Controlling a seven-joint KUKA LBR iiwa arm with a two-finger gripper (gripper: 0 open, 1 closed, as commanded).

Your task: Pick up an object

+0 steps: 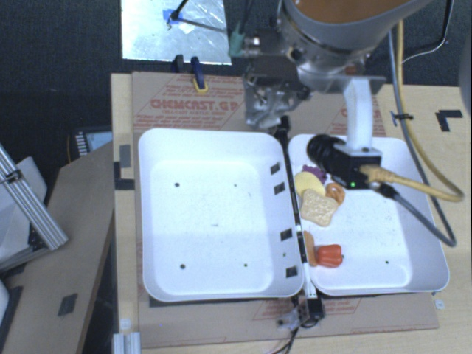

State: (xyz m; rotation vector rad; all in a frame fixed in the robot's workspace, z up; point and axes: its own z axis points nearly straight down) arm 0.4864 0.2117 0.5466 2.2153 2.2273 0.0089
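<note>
Several small toy foods lie at the left side of the right bin: a tan cracker-like slice, a yellow piece, a purple piece, an orange ring and a red-orange pepper. A small orange piece rests against the divider. My gripper hangs below the grey and orange arm, over the far edge between the two bins, up and left of the food pile. Nothing shows in its grasp.
The left bin sits beside the right one on a cardboard sheet. A black cylinder on a white bracket, with a yellow cable, hangs over the right bin's far part. A foil sheet lies beyond the bench.
</note>
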